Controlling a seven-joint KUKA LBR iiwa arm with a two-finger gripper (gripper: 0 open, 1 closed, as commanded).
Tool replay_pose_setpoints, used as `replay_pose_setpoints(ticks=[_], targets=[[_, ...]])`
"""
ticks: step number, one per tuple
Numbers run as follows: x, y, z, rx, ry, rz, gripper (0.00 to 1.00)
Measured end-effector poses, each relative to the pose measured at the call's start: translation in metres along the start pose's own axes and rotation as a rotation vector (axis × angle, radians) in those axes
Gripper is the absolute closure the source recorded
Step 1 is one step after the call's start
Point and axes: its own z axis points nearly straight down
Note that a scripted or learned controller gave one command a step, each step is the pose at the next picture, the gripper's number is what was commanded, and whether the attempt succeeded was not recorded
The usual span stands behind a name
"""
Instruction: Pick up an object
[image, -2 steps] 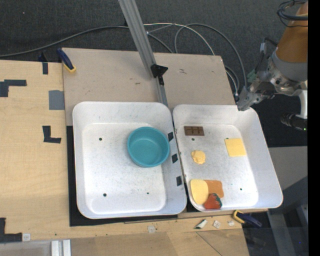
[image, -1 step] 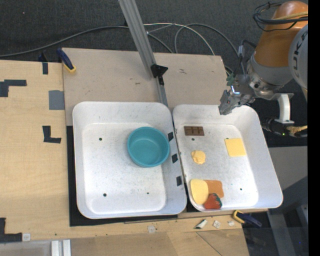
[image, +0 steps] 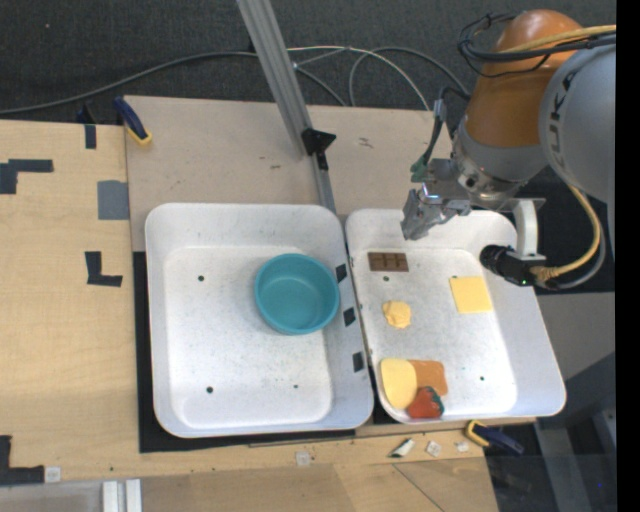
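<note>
Your likely targets lie untouched in the right bin (image: 540, 350): a brown chocolate-like bar (image: 388, 262) nearest the gripper (image: 420, 218), a small yellow lump (image: 397, 315), a yellow square (image: 470, 294), and a yellow-orange-red cluster (image: 415, 385) at the front. The gripper hangs over the bin's far edge with nothing visibly in it. The teal bowl (image: 295, 292) sits alone in the left bin (image: 180, 300). By this view, the whole pick is left.

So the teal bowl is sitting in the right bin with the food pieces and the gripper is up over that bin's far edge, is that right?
Not quite. The camera view shows the teal bowl in the left bin, alone. The food pieces lie in the right bin, and the gripper is over that bin's far edge, as you said.
</note>
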Motion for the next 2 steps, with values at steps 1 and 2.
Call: replay_pose_setpoints(ticks=[1,2], targets=[[0.046,-0.011,0.017,0.002,-0.001,0.001,1.0],[0.098,-0.02,0.013,0.001,-0.001,0.0,1.0]])
